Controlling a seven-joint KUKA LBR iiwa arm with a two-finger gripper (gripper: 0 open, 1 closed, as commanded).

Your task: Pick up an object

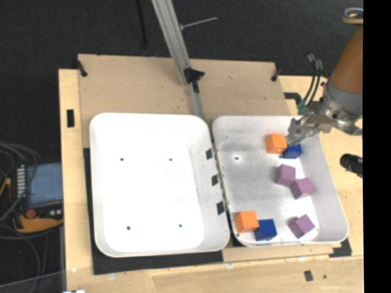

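The right bin holds several small blocks. An orange block and a blue block lie side by side near its far right edge. Two purple blocks sit mid-right. At the near edge are an orange block, a blue block and a purple block. My gripper hangs low over the far right part of the bin, just above the orange and blue pair; whether it touches either I cannot make out.
The left bin lies beside the right one, with a row of black clips along their shared edge. A slanted metal rail rises from the bench's back. A black fitting sits off the right bin's edge.
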